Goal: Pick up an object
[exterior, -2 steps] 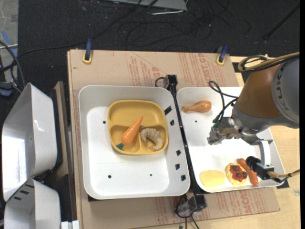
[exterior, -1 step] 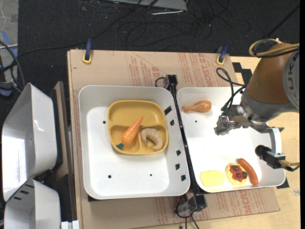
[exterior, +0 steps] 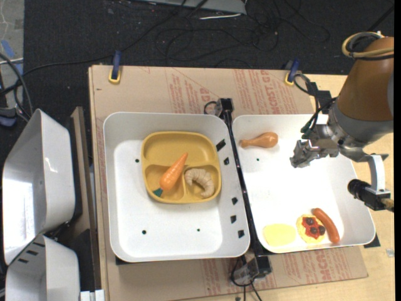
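Nothing is lifted yet: the pincer [exterior: 302, 155] hangs above the right bin [exterior: 276, 187] near the drumstick [exterior: 260, 141], its spread impossible to tell.

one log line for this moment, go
arm: over right white bin | gripper: above bin floor, nothing visibly held | nearest: tan toy drumstick, untouched | pick: not done

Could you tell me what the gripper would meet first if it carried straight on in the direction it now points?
The gripper points down and slightly left, over a bare patch of the right bin. It would probably reach that white floor first, below and right of the chicken drumstick; its height above the bin is unclear.
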`<state>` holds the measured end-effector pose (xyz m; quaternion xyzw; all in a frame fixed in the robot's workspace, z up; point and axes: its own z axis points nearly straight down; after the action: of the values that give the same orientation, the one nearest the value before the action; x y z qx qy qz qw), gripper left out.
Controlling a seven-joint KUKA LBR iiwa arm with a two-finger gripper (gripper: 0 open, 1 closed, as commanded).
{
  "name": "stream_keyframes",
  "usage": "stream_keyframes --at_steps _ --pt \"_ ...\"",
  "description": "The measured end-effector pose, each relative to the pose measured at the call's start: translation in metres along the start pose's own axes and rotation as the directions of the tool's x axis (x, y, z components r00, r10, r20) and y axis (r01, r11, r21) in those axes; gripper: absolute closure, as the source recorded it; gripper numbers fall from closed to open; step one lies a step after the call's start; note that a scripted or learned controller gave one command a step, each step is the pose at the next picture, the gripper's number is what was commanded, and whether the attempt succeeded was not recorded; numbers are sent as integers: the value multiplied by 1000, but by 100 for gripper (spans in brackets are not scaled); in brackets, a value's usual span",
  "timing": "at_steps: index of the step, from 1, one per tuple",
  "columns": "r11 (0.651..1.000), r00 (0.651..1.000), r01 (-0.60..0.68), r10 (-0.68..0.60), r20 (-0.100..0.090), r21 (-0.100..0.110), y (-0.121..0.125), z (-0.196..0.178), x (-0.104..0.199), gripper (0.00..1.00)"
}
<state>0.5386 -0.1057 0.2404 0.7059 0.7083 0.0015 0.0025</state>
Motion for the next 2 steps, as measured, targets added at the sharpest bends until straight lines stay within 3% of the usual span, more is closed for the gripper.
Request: stream_keyframes --at_steps 2 --pt "1000 1000 5 -5 -3 4 10 -1 115 100"
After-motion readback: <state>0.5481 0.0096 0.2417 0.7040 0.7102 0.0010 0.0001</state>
